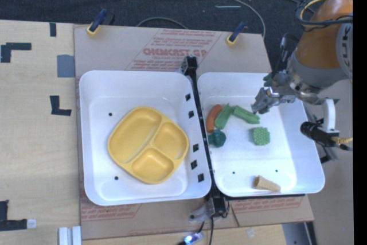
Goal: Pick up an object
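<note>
The right bin (298, 140) holds several toy foods. An orange carrot-like piece (212, 116) lies at its left wall, next to a green pod (223, 116) and a longer green piece (245, 115). A dark teal lump (217, 138) sits below them. A green bumpy round piece (260, 136) lies mid-bin, and a tan wedge (266, 183) rests near the front wall. My gripper (262, 102) hangs at the bin's upper right, just above and right of the longer green piece. Nothing shows between its fingers.
The left bin (92, 123) holds a yellow divided plate (148, 144). A black divider with clips (196, 123) runs between the bins. Blue-and-yellow clamps (96, 21) (235, 34) pin the cardboard at the back. Cables cross the dark floor behind.
</note>
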You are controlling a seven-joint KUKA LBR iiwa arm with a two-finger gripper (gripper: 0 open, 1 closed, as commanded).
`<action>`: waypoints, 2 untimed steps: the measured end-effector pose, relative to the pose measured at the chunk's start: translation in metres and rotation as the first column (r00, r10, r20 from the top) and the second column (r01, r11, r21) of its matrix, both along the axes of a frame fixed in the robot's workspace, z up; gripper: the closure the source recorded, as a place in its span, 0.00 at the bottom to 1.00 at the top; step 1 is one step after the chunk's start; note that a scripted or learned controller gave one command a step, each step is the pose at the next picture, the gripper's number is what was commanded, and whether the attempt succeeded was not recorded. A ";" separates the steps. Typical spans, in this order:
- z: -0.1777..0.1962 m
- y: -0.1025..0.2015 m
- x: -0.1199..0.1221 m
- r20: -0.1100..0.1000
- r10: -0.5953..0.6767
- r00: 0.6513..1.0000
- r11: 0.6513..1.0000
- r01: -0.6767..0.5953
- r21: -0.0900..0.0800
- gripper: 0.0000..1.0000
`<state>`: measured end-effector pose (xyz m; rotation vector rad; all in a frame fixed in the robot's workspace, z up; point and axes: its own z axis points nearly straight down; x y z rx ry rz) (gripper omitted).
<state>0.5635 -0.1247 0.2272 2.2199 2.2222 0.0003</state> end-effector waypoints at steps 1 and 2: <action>0.008 0.047 -0.014 -0.001 0.004 1.000 1.000 -0.004 0.001 1.00; -0.004 0.104 -0.030 -0.003 0.005 1.000 1.000 -0.005 0.001 1.00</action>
